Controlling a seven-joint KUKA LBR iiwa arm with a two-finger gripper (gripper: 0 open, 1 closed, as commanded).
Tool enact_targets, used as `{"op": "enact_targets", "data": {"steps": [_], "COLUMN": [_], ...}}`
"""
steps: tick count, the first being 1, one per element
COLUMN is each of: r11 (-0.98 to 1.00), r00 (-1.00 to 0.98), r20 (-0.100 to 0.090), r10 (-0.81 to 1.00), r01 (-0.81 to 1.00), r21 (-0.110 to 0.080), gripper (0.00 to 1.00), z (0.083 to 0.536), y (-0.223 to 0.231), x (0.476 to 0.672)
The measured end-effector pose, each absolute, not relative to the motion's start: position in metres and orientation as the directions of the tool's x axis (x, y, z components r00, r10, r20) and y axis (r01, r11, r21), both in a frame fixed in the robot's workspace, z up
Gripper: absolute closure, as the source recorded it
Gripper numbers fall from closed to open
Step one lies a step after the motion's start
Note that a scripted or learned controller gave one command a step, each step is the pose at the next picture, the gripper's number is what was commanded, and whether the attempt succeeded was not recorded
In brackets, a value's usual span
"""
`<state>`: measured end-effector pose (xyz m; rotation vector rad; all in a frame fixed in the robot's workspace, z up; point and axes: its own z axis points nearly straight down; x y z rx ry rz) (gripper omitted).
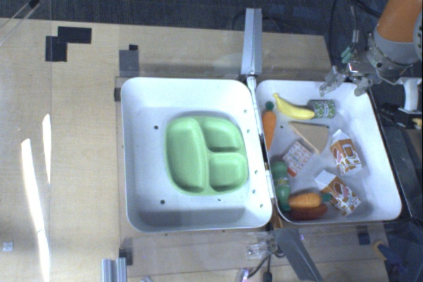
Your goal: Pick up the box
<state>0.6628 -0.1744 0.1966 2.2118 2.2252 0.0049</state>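
Two shallow white plastic bins with rounded corners sit side by side on a pale wooden bench, parted by a grey metal rail. The left bin (139,142) holds a smooth, glossy green divided plate (206,154) with three soft-edged compartments, lying near the middle with bare white floor around it on every side. The right bin (386,208) is crowded: a curved yellow banana (293,109) near the back wall, an orange carrot (268,129) along the left wall, a flat tan wedge (314,136) in the middle, a small green can (324,108) lying beside the banana's tip, and a red-and-orange vegetable (308,203) against the front wall. Printed cardboard cartons lie among these: a box (346,153) with orange and white print toward the right side, tilted, with open floor to its right; a second similar carton (339,192) just in front of it, and a small gridded pack (297,156) left of centre. The gripper (346,78), metallic and thin-fingered, hangs over the bin's back right rim, well apart from the box; its fingers seem spread with nothing between them, though the view is too small to be sure
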Motion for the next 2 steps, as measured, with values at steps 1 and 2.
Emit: {"op": "enact_targets", "data": {"steps": [1, 2], "r11": [-0.164, -0.084], "r00": [0.164, 0.084], "r20": [-0.001, 0.002], "r10": [0.986, 0.996], "r01": [0.986, 0.996], "r21": [0.021, 0.026], "gripper": [0.00, 0.00], "z": [0.095, 0.096], "y": [-0.164, -0.083], "x": [0.607, 0.574]}}
